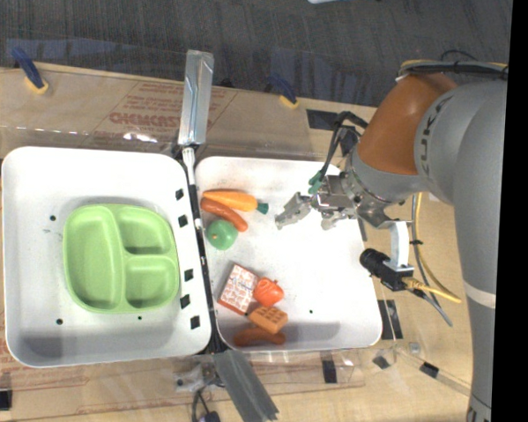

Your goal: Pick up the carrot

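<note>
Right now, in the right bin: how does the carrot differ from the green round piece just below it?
The carrot is orange, long and tapered, lying flat with a green tip pointing right; the green piece is round and compact. The carrot lies farther up the bin; the green piece sits lower, beyond a reddish sausage-like piece between them. Both rest near the bin's left wall, away from the gripper.

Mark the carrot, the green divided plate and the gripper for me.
carrot (230,199): camera view, middle of its orange body.
green divided plate (82,280): camera view, bare floor of its large left compartment.
gripper (310,214): camera view, midway between its fingertips.
</note>
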Tool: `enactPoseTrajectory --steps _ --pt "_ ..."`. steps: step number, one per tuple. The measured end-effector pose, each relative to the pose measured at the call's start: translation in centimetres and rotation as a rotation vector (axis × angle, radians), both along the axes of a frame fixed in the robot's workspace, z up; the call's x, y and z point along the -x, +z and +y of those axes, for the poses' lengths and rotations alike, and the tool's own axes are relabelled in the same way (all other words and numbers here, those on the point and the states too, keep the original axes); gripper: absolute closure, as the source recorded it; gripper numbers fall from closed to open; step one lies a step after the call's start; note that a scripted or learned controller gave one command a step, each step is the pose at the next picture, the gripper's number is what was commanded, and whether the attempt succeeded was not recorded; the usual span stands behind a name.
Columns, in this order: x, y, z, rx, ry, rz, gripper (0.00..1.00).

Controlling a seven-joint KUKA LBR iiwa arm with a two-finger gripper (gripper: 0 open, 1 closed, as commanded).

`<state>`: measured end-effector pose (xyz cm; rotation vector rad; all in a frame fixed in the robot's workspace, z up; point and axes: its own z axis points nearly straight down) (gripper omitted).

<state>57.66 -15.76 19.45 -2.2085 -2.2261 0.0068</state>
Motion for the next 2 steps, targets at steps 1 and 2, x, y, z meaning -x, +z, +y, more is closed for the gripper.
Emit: enactPoseTrajectory --steps 1,2 --pt "-7.1 -3.2 5.3 0.001 0.011 -0.001 0.00" --pt "-8.6 -9.5 6.2 0.002 -0.096 -0.022 0.00"
